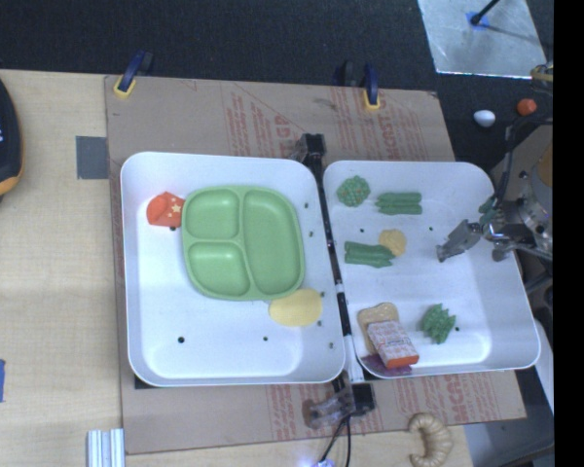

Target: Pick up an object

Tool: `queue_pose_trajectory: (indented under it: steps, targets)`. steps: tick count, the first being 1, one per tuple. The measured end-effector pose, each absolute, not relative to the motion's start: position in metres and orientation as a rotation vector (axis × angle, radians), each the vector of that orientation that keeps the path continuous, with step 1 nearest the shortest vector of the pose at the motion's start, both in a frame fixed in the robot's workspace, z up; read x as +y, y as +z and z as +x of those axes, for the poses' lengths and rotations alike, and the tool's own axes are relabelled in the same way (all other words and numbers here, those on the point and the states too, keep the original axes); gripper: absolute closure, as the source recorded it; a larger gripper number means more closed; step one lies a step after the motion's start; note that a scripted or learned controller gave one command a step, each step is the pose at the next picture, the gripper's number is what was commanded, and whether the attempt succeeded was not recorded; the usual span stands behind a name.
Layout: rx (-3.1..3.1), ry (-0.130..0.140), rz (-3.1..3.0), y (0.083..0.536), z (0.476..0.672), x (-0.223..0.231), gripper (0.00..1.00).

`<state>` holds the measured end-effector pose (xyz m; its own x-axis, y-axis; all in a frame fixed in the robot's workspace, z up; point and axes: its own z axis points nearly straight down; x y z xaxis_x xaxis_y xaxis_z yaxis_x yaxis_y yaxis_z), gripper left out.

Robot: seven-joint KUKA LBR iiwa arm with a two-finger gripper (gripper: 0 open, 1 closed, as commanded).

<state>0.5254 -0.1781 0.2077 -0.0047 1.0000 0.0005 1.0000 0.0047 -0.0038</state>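
My gripper (472,250) hangs over the right side of the right bin (501,300), at the frame's right edge. Its two grey fingers (456,240) stand apart, open, with nothing between them. Below and left of it lie several small items: a green leafy piece (436,322), a red-and-pink box (392,344) on a tan cracker (377,313), a green pod (367,254), a yellow lump (393,241), a green bean bundle (399,202) and a green round piece (352,191). The nearest, the leafy piece, is well apart from the gripper.
The left bin (156,339) holds a green divided plate (243,241), a red item (164,209) at its left and a yellow lump (296,307) at its lower right. A black divider (329,251) separates the bins. A tan curled object (430,439) lies outside, at the front.
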Motion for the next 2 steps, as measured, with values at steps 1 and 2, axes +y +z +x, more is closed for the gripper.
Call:
queue_pose_trajectory:
  steps: [1,2]
  targets:
    - [-2.231,0.0,-2.208,0.097,0.58,-0.132,0.0]
    - [-2.231,-0.004,-2.215,0.115,0.58,-0.136,1.0]
